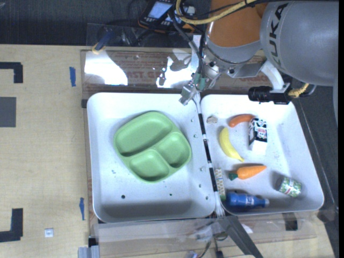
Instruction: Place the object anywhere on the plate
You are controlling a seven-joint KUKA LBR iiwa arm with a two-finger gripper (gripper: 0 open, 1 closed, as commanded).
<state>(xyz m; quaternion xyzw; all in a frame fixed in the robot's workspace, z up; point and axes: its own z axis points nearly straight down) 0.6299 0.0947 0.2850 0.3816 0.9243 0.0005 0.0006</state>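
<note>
A green plate point(153, 145) with three compartments lies in the middle of the left bin point(102, 160), and nothing rests on it. My gripper point(192, 90) hangs over the back end of the divider between the two bins, up and to the right of the plate. It is also clear of the objects in the right bin point(293, 138). Nothing is visibly held in it.
The right bin holds a yellow banana point(230, 144), an orange sausage-like piece point(242, 120), a black-and-white carton point(258, 131), a carrot point(249, 172), a green can point(288, 186) and a blue bottle point(245, 200). The arm's grey body covers the upper right.
</note>
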